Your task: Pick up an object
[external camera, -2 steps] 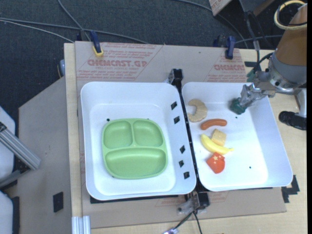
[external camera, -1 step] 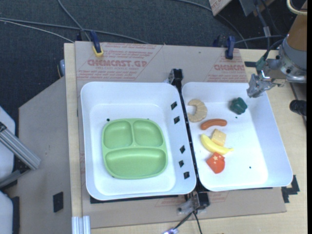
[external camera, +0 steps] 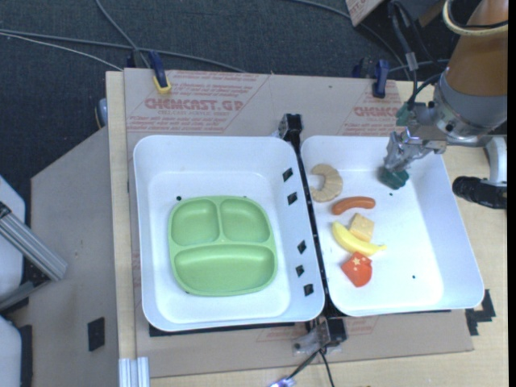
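Note:
My gripper [external camera: 396, 168] hangs over the back of the right bin [external camera: 451, 248], reaching in from the right. A small dark teal object [external camera: 395, 178] sits at its fingertips, and the fingers look shut on it. Lower left in the same bin lie a tan bitten ring-shaped piece [external camera: 326, 182], a red-orange sausage [external camera: 353, 205], a tan cracker [external camera: 363, 226], a yellow banana [external camera: 355, 241] and a red strawberry-like piece [external camera: 358, 271].
The left bin [external camera: 153, 216] holds a green divided plate [external camera: 222, 244]. A black divider with clips [external camera: 300, 216] runs between the bins. Clamps [external camera: 160, 77] and cables sit along the bench's back edge.

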Controlling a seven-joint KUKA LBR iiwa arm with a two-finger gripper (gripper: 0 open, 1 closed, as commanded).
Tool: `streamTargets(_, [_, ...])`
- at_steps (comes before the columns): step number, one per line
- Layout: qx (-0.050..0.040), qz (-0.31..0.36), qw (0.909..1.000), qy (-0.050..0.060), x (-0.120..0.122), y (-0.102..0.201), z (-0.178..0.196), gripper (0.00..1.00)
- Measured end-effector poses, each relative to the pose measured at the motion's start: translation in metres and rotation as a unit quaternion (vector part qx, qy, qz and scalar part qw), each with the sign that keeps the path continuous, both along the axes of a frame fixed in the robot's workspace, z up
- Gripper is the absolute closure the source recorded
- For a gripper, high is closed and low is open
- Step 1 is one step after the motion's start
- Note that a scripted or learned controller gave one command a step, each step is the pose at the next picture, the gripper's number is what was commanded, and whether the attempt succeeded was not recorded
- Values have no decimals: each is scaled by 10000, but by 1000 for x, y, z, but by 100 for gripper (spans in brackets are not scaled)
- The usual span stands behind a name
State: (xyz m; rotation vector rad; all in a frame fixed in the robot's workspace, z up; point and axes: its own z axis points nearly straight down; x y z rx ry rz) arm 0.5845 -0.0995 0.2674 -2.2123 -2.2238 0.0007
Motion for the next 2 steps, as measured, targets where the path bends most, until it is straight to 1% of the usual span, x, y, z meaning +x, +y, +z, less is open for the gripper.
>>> streamTargets(1, [4,6,10000,10,-17,60,-12,100])
streamTargets(2, [-2,4,10000,6,-28,111,-12,100])
